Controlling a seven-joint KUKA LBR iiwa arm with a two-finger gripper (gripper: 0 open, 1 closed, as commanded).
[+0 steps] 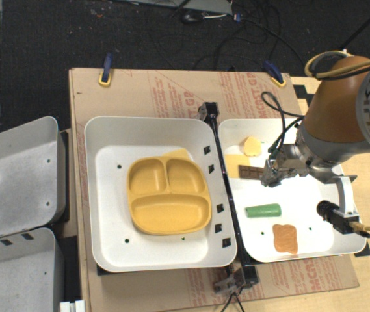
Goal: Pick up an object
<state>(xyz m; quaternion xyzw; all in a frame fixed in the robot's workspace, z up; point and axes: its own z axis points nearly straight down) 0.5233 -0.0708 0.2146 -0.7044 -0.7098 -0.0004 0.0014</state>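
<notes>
A: What is carried by the worktop [145, 90]?

B: Two white bins are set side by side. A yellow divided plate [169, 195] is laid in the middle of the left bin [106, 239]. In the right bin [315, 247], a pale yellow round piece [253, 146] is seen near the far edge, a brown bar [249, 172] just beside the dividing wall, a green block [263, 210] in the middle, and an orange slab [285, 238] near the front edge.

A: And the hand?

B: The hand [271, 176] is placed over the far half of the right bin, just beside the brown bar's right end. Whether it is open or closed cannot be told, and nothing is seen to be gripped.

A: Which step is judged to be in hand?

B: The approach, most likely toward the brown bar. A descent centred on the bar is called for next, then a closing and a lift. The nearby dividing wall must be cleared.
</notes>
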